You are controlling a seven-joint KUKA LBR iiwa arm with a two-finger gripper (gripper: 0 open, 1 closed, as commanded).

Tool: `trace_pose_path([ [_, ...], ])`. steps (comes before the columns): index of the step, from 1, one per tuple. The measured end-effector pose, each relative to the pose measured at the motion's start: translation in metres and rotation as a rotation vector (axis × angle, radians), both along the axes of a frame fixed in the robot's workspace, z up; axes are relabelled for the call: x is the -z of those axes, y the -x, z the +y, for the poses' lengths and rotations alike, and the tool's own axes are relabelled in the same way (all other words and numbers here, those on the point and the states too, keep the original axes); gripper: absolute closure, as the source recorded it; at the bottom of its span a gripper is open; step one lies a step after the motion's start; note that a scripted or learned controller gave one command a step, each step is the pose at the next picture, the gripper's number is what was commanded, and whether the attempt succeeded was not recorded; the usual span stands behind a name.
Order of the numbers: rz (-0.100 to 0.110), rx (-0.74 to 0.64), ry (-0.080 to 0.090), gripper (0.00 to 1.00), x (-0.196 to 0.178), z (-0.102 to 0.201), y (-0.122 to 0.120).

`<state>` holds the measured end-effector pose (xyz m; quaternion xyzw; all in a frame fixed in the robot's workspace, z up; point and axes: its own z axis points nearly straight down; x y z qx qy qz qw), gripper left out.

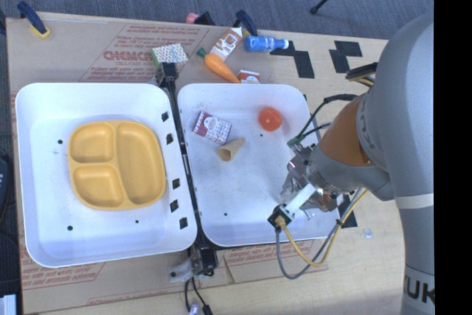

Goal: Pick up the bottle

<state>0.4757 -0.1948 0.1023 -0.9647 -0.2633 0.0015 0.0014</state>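
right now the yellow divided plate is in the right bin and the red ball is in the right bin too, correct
Not quite. The camera view shows the yellow divided plate in the left bin, not the right one. The red ball is indeed in the right bin.

Two white bins: left bin [29, 158], right bin [243, 232]. One yellow divided tray [116, 162], three compartments, in the left bin. Three items in the right bin: one red-and-white carton [212, 127], one cone [231, 150], one red ball [270, 118]. Beyond the bins on the bench: two bottles, one white [226, 43], one blue [264, 44]; one carrot [220, 68].
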Motion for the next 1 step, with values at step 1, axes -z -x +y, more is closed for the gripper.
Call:
trace_pose_path([
  [1,0.003,-0.005,-0.003,1.00,-0.0095,0.0007,0.0001],
])
